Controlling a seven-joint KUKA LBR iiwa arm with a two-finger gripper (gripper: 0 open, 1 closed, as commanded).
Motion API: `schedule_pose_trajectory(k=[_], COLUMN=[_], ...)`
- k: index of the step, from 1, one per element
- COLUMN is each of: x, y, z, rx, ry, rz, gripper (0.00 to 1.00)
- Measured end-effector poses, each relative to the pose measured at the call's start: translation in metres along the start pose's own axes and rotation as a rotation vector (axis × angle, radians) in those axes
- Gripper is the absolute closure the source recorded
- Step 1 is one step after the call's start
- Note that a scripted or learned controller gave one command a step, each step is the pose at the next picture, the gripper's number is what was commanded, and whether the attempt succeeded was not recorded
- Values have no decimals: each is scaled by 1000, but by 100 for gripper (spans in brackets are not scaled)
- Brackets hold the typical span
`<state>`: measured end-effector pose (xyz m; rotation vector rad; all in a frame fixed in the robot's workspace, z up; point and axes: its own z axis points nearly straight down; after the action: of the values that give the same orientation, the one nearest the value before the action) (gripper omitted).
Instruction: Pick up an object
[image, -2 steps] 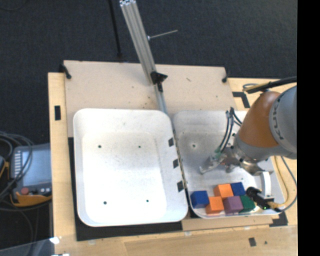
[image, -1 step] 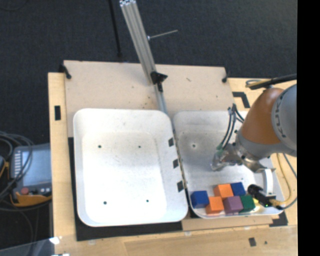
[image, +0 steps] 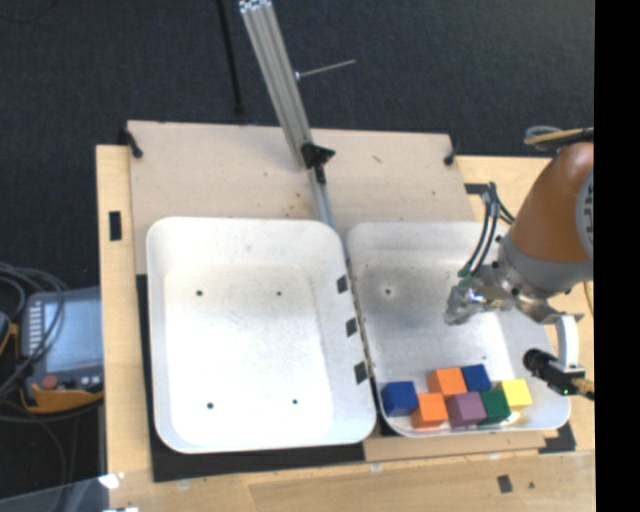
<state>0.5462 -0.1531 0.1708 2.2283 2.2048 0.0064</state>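
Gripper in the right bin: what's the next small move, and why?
Probably shift toward the bin's near edge, then descend. The gripper sits over bare floor of the right bin, apart from the blocks. Those cluster along the near wall; the blue block stands at the row's left end with free space beside it, likely the easiest target.

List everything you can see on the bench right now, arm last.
Bins: 2, white, side by side on the bench, left bin, right bin.
Blocks: 7, clustered at the right bin's near edge: blue, orange, blue, yellow, orange, purple, green.
Pole: 1, grey metal, slanting from the top down to the gap between the bins.
Pendant: 1, grey with a screen, left of the bench.
Arm: 1, grey with orange band, entering from the right.
Gripper: 1, over the right bin, above the blocks.
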Motion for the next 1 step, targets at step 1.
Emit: schedule_pose_trajectory(k=[1], x=[-4], y=[-7], z=[-56], rx=[0], ry=[0], rz=[-4], gripper=[100])
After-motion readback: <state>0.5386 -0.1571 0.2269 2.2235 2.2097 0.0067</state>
